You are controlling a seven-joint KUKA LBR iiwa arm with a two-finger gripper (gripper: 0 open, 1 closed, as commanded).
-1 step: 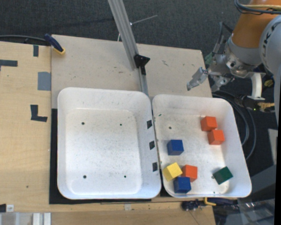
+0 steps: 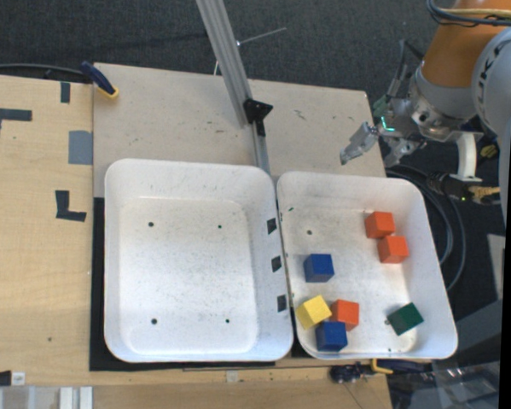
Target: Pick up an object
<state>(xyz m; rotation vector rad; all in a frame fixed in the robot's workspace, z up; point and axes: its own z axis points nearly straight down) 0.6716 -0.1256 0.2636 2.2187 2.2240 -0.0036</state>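
Blocks [image 2: 319,266] all sit untouched in the right bin [image 2: 433,239] — gripper [image 2: 359,145] hangs above the counter past its far rim, carrying nothing, opening hard to tell at this angle — approach step, so next it must descend over one block.

Even overhead light, soft shadows, mild blur.

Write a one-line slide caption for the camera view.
Grey arm's pincer hovers beyond the right shallow white plastic bin holding seven small cubes: three orange, two blue, one yellow, one green.
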